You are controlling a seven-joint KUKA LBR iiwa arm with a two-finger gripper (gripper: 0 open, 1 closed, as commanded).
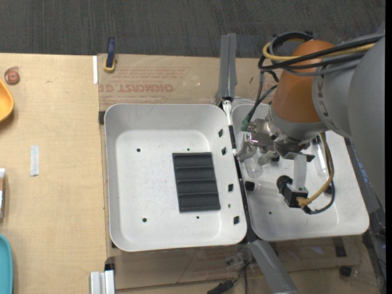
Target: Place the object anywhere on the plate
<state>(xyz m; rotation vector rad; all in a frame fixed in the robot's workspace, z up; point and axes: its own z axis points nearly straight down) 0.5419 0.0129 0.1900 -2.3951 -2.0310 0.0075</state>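
A dark ribbed rectangular plate [196,181] lies flat in the middle of the left bin [128,225]. My gripper [251,158] hangs low over the left side of the right bin [343,225], close to the wall between the two bins. It sits under the grey wrist and orange band [297,97]. A small pale, glassy object [252,169] shows right at the gripper's tip, against the white bin floor. Whether it is held or just lies beneath cannot be made out. The gripper is to the right of the plate, apart from it.
The arm's bulk and its yellow and black cables [306,195] cover much of the right bin. A metal rail [228,66] runs up between the bins. On the wooden bench at left are an orange dish [3,106] and a small tag [35,161].
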